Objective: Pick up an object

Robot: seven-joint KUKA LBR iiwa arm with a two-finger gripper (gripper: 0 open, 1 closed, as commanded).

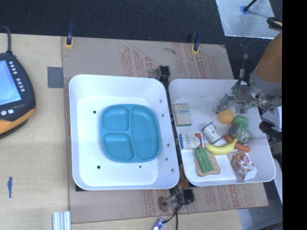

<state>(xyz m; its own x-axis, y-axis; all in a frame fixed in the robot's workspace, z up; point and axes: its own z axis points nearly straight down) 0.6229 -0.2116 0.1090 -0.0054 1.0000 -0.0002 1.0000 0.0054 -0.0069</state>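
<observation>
Two white bins (76, 128) (268, 174); one blue divided plate (130, 132); one banana (219, 149); one orange (225, 116); three small cartons (191, 140) (211, 132) (243, 166); two blue clamps (69, 36) (195, 42).

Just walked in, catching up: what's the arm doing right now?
The KUKA arm reaches in from the right, its pincer over the far side of the right bin, just above a small orange ball. Nothing is visibly between its fingers, so no pick yet. The right bin also holds a banana, a small carton, a green vegetable and some packets. The left bin holds a blue divided plate.
</observation>
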